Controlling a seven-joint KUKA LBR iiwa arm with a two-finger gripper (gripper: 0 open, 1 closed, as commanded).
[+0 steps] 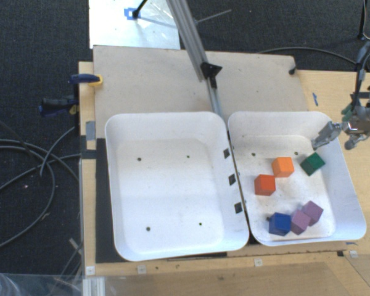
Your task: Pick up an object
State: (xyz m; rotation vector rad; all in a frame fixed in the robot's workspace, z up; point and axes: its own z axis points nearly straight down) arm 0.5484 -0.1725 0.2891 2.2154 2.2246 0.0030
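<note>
Claw (340, 135) hanging unclenched, empty, at frame's right; you're risking clipping bin wall (330, 121) approaching green cube (312, 163).

Two white bins, left (172, 187) and right (342, 184), of smooth, faintly glossy plastic, on a matt, wood-like bench (148, 82). Blocks — orange (283, 166), red-orange (265, 184), green (312, 163), blue (280, 223), purple (312, 212) — look matt and smooth. A pole (188, 26) shows brushed metal; the floor (31, 48) is rough dark carpet.
</note>
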